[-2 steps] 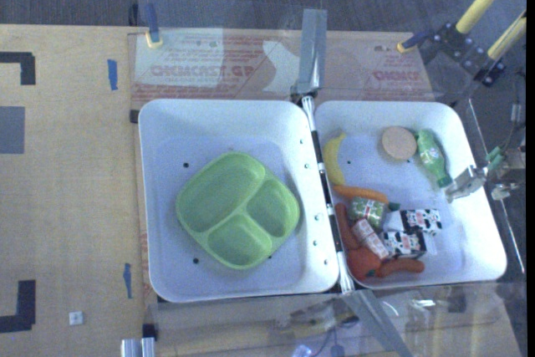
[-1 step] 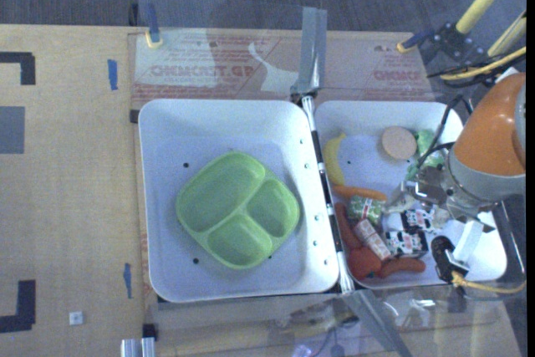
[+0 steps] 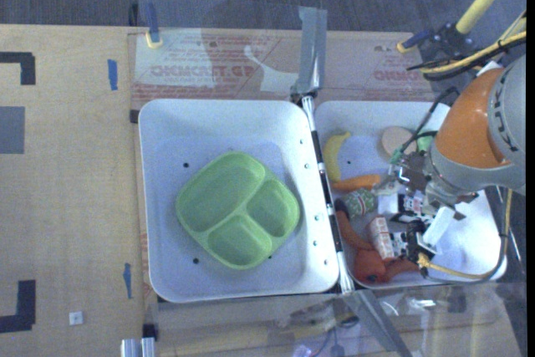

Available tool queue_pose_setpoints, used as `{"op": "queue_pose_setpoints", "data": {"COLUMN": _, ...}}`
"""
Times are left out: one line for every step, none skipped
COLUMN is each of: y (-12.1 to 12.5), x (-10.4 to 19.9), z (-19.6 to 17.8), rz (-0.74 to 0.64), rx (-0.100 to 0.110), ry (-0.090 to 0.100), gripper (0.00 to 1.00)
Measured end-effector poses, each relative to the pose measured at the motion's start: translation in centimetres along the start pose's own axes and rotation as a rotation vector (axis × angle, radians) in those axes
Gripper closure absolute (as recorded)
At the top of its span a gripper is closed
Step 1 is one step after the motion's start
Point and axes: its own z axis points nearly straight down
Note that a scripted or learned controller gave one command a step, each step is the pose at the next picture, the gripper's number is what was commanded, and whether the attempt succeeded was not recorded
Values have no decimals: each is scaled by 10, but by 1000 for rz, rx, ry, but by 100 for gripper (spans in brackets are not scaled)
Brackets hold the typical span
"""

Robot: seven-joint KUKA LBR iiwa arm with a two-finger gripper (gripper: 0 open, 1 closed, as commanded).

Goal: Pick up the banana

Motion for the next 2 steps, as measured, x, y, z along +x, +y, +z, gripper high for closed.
{"op": "queue_pose_setpoints", "data": {"y": 60, "x": -66, "z": 12, "rz": 283, "rx": 14, "ry": 9, "gripper": 0}}
{"op": "queue_pose_setpoints", "data": {"y": 30, "x": -38, "z": 10, "rz": 456, "rx": -7, "ry": -3, "gripper": 0}}
